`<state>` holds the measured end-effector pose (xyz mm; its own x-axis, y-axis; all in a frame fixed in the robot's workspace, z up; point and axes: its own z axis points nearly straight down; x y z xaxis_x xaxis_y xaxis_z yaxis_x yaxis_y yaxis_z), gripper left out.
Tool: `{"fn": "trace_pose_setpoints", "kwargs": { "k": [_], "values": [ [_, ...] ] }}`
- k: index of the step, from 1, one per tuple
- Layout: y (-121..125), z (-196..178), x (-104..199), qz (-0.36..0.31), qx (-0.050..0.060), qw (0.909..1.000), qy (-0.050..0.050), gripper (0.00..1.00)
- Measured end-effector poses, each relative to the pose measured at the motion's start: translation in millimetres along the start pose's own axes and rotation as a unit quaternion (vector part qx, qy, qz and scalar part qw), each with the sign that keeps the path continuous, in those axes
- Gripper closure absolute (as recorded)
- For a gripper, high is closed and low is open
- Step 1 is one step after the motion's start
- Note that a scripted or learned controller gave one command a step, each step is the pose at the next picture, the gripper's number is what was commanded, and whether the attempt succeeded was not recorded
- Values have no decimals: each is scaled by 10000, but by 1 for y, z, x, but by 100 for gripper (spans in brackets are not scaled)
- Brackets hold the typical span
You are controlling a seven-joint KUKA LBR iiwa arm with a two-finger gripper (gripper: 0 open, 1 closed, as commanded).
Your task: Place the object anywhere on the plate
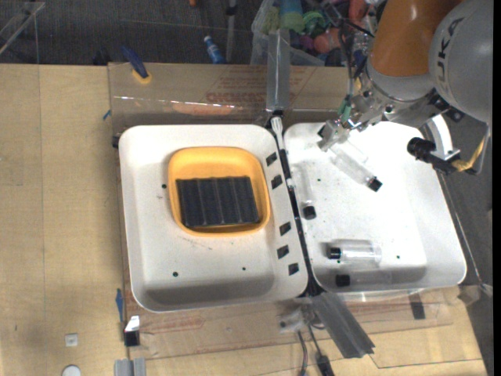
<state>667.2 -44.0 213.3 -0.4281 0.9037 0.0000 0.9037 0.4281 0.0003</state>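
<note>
An orange-yellow square plate (182,165) sits in the left bin (145,233), and a black ridged block (218,201) lies on it. In the right bin (427,233), a clear tube with a black cap (356,167) lies slanted just below my gripper (338,134). The tube's upper end reaches up to the gripper, and I cannot see whether they touch. A second clear tube with a black cap (354,251) lies near the bin's front. The gripper hangs over the right bin's far left corner.
A small black piece (308,209) lies by the right bin's left wall. The divider between the bins carries black clips (283,229). A metal post (275,77) stands behind the bins. The arm's orange band (411,10) is at upper right.
</note>
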Motion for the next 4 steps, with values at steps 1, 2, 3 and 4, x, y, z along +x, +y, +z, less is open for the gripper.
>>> {"fn": "trace_pose_setpoints", "kwargs": {
  "k": [1, 2, 3, 4],
  "values": [
    [8, 28, 18, -672, 9, 9977, 12, 100],
    [8, -14, 17, -883, -25, 9961, -12, 100],
    [6, 15, 14, -1171, 4, 9931, 6, 100],
    [10, 28, 25, -1471, 6, 9891, 9, 100]
  ]
}}
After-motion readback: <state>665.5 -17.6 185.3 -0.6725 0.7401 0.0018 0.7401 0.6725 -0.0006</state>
